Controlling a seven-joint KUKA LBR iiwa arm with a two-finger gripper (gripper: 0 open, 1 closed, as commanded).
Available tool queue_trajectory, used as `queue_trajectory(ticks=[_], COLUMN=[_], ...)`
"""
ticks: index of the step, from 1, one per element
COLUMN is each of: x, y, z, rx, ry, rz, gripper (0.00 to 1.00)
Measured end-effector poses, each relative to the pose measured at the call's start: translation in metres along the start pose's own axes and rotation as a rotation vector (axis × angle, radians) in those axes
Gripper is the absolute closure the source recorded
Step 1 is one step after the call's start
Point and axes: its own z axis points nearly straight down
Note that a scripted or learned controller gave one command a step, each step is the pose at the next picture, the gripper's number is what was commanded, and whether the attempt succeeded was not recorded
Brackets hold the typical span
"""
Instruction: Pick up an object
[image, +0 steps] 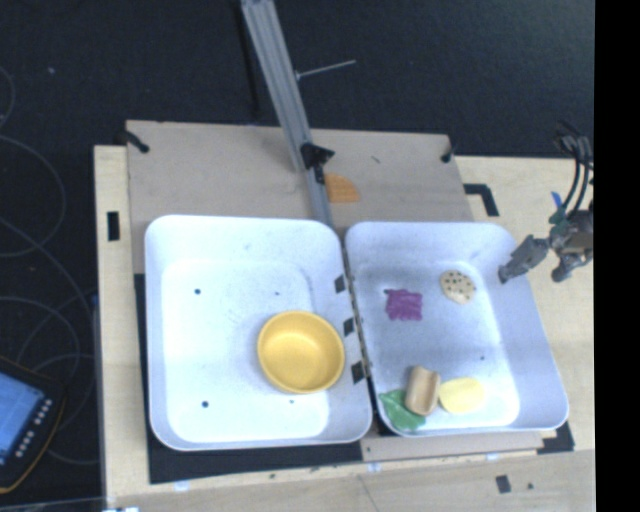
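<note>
My gripper (541, 266) hangs over the right rim of the right bin (520, 330), open, with nothing between its fingers. In that bin lie a purple piece (403, 304) near the middle and a speckled tan disc (458, 286) to the left of the gripper and apart from it. At the bin's front sit a tan cylinder (421, 389), a yellow lump (461, 395) and a green piece (399, 411), close together. A yellow bowl (300, 351) stands upright in the left bin (200, 270).
A grey metal rail (285, 100) slants down from the top to the gap between the bins. An orange patch (341, 189) lies on the bench behind the bins. A tablet (20, 420) sits at the far left, off the bench.
</note>
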Motion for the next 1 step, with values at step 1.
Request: queue_trajectory(ticks=[1], x=[0.0000], y=[0.0000], z=[0.0000], rx=[0.000], ry=[0.000], rz=[0.000], gripper=[0.00])
